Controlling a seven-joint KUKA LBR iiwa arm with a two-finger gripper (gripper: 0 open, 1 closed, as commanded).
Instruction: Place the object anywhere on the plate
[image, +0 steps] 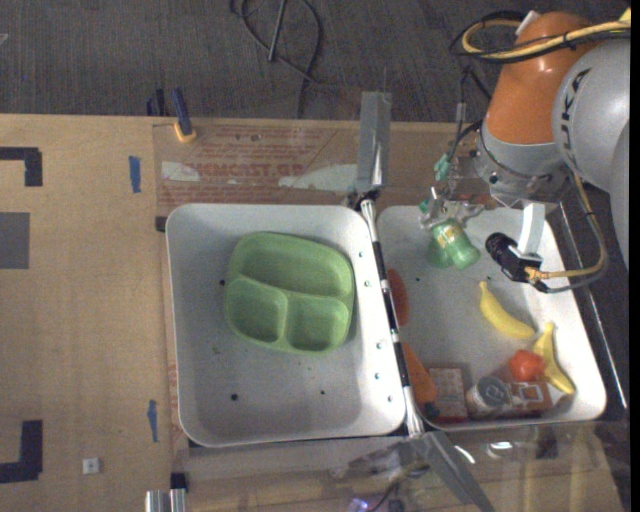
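Observation:
A green plate (290, 292) with three compartments lies in the left white bin (200, 400), toward its back. In the right bin (445, 320), near the far edge, is a small green bottle-shaped object (453, 250). My gripper (447, 212) hangs directly over it, its tip touching or just above the object's top. The view does not show whether the object is held. The arm's orange band (530, 55) is at the upper right.
The right bin also holds a yellow banana (503, 315), a second banana (553, 365), a red-orange fruit (524, 364), a can (495, 395), a small box (447, 390), a carrot (418, 375) and a red item (398, 295) by the divider. A black cable connector (508, 256) hangs beside the gripper.

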